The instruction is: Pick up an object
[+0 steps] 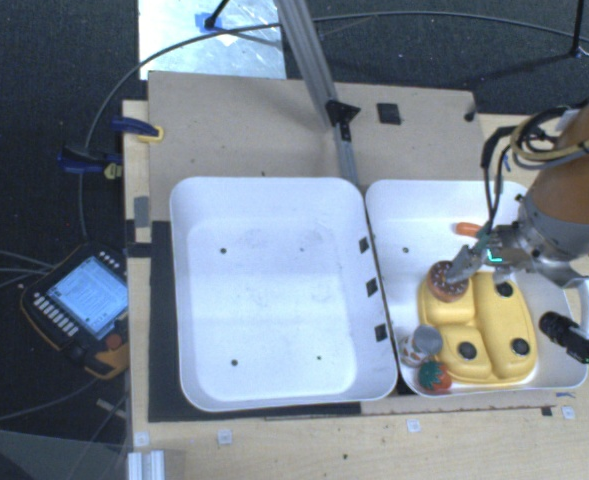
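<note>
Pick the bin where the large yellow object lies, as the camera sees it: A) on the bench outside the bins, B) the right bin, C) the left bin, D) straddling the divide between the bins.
B: the large yellow object lies wholly inside the right bin, toward its near edge, with the gripper reaching down at its upper left corner.

- No text, label, brand or number can be read anywhere.
- The handheld pendant (79, 303) left of the worktop has a lit screen, its contents too blurred to read.
</note>
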Motion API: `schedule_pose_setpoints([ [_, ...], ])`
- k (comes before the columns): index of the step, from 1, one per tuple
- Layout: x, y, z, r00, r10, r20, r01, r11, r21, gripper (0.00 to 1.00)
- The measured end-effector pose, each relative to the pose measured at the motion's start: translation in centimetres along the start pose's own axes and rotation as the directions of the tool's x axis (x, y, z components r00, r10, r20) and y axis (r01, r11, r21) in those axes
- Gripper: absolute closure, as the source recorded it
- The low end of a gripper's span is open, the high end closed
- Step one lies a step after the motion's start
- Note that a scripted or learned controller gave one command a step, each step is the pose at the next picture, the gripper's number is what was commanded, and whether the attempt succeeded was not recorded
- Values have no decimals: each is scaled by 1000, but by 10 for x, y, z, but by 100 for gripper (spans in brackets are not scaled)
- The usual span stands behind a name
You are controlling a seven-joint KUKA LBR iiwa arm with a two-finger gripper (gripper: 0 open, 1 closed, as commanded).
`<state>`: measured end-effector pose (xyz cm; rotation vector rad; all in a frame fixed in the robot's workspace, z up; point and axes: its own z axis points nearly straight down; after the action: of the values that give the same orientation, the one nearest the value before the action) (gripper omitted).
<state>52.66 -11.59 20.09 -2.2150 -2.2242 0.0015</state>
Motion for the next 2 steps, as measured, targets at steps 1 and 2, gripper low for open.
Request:
schedule_pose_setpoints([
  [1, 0, 1, -1, 1000, 0, 0, 0, 1000, -4, 0],
  [2, -10, 5, 50, 1000, 3, 1, -3, 1000, -1, 0],
])
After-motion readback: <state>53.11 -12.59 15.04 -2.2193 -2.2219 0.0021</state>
